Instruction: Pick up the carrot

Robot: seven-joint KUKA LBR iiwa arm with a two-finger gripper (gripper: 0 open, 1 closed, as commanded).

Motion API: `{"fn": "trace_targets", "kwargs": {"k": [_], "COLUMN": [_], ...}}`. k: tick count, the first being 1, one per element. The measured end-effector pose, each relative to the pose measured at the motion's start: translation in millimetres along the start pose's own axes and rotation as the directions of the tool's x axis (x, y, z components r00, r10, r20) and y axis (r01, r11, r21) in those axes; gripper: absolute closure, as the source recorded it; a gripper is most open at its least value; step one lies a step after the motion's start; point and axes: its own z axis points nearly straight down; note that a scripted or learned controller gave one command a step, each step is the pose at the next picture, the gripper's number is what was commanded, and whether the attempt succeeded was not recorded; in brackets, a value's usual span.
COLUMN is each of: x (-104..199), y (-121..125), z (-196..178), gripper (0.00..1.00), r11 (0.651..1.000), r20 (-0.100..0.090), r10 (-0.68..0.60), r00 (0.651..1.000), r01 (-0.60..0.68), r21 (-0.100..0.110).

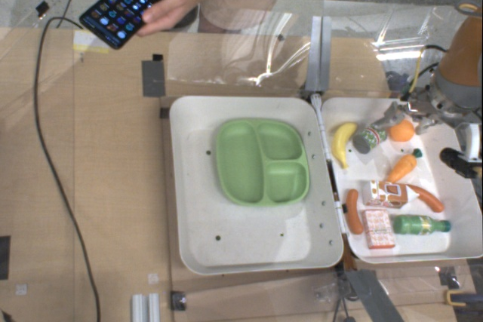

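The carrot [402,167], orange with a small green top, lies in the right bin [460,253] near its middle, tilted with the top pointing up and right. My gripper [405,115] hangs over the far part of that bin, beside an orange fruit [402,131] and a tin can [369,139]. It is well behind the carrot and apart from it. The grey arm with its orange band [464,49] comes in from the upper right.
The right bin also holds a banana [343,141], a sausage [352,211], two small boxes [387,194], a green bottle [419,224] and a red-orange piece [429,198]. A green divided plate [263,162] sits in the left bin [196,237]. A person's hand holds a phone [121,11] behind the bench.
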Motion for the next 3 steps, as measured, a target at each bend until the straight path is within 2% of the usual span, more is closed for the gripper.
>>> {"fn": "trace_targets", "kwargs": {"k": [1,2,3], "x": [-30,-31,14], "y": [-57,-55,-67], "z": [24,11,-66], "gripper": [0.0,1.0,1.0], "r11": [0.986,0.986,0.982], "r20": [-0.007,-0.003,0.001], "r10": [-0.166,-0.165,0.189], "r00": [0.986,0.986,0.982], "r01": [0.166,0.165,-0.189], "r21": [0.022,0.014,0.023]}}
